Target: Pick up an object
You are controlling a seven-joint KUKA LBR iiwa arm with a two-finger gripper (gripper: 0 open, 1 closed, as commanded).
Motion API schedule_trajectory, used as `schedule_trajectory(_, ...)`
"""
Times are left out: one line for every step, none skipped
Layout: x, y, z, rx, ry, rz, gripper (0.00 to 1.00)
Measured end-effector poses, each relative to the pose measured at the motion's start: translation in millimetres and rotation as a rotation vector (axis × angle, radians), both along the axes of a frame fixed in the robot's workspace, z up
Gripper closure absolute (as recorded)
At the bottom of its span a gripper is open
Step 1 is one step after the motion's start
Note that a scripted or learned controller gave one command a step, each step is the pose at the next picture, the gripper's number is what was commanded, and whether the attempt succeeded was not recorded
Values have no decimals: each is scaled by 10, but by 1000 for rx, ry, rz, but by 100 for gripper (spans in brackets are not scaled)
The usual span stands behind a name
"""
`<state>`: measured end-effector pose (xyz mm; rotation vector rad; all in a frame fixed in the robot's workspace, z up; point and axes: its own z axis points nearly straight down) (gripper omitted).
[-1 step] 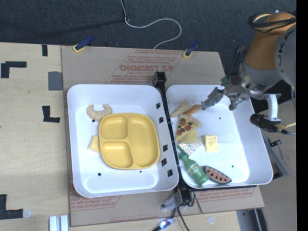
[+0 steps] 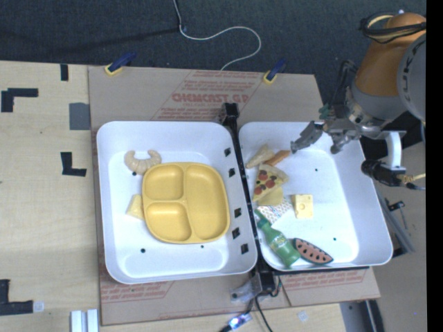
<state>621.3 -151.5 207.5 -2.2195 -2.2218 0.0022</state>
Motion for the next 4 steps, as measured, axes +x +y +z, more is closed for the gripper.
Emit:
schedule_trajectory(64,69,-588,0,4,1,0)
schedule_trajectory(61,128,-1039,0,4,2,0)
schedule_trajectory(72,128,-1211,-2,-3,1,0)
schedule_trajectory(92,150,-1083,3,-8,2,100)
